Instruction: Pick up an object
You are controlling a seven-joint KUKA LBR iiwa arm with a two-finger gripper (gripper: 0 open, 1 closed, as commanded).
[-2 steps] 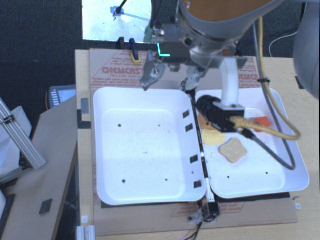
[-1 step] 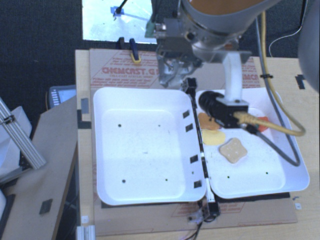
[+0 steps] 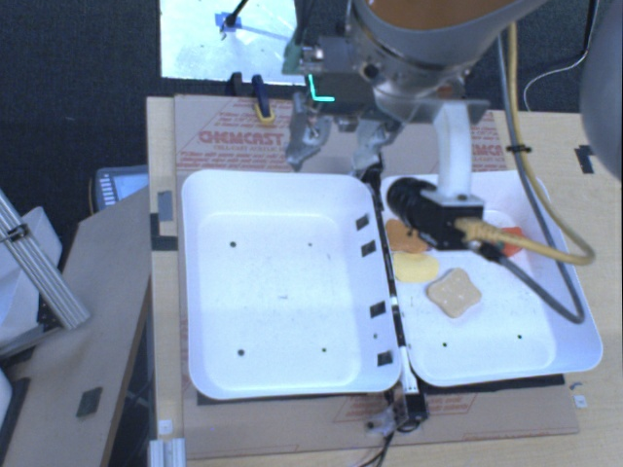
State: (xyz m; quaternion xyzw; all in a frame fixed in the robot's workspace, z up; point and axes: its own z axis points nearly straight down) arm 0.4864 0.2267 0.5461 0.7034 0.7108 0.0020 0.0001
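Fingers (image 3: pixel 310 149) of the gripper (image 3: pixel 336 152) hung apart, holding nothing, at twelve o'clock above the left bin (image 3: pixel 209 290). At three o'clock, the right bin (image 3: pixel 545 348) held a tan biscuit-like piece (image 3: pixel 454 293) and a yellow piece (image 3: pixel 417 268).

You get even, cool overhead light, bright on both white bins (image 3: pixel 282 290), slightly washed out. Glare blows out the reflective panel (image 3: pixel 226 22) at top left. Shadows are soft and faint. The arm (image 3: pixel 438 8) up close is blurred; overall image soft, low-res.
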